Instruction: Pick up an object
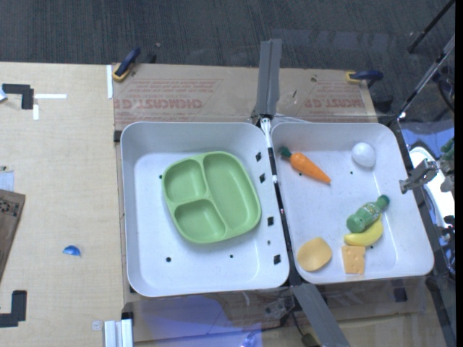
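- The orange plastic carrot with a green top (309, 166) lies aslant in the right-hand shallow white bin (409, 166), near its upper left corner, with the green end towards the wall between the two bins.
- A small white egg-shaped ball (363, 154) rests near the same bin's far wall, apart from the carrot.
- Lower down, a green toy bottle (367, 213) lies tilted, touching a yellow plastic banana (364, 236) just beneath it.
- An orange-yellow wedge of toy cheese (354, 259) sits just under the banana, and a rounded yellow flat piece (315, 254) lies beside it to the left, near the bin's front wall.
- How far the pincer is open, and whether it has hold of anything, cannot be told; none of these things appears lifted off the bin floor.
- The left-hand shallow white bin (130, 194) holds a light green three-compartment plate (211, 196), lying flat in the middle.
- Behind the bins a brown cardboard sheet (173, 92) is held by blue clamps (126, 62).
- The pale wooden counter (58, 179) stretches to the left, with a small blue object (71, 251) on it.
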`<move>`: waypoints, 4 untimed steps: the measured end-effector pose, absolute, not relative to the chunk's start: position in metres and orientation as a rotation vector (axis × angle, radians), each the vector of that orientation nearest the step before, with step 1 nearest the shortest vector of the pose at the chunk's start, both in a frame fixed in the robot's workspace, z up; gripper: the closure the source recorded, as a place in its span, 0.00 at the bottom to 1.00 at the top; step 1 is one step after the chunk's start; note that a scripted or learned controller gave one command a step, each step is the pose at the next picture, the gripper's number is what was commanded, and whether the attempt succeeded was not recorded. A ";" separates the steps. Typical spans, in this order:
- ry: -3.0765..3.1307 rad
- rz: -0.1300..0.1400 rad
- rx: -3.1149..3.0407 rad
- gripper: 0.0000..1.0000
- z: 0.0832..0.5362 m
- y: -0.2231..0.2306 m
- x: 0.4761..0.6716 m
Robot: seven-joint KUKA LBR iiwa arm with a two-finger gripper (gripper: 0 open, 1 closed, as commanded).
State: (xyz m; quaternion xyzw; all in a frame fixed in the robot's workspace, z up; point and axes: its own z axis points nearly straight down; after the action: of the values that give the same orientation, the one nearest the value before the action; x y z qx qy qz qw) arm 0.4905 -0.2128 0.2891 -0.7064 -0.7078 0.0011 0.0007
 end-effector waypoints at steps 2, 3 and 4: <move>-2.464 0.000 -1.953 0.00 0.092 -0.120 0.606; -2.408 0.001 -2.020 0.00 0.092 -0.112 0.644; -2.409 0.007 -2.017 1.00 0.102 -0.113 0.643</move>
State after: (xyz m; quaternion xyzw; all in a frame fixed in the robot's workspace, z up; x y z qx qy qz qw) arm 0.6432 -0.1129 0.1020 -0.6419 -0.7668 0.0021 0.0000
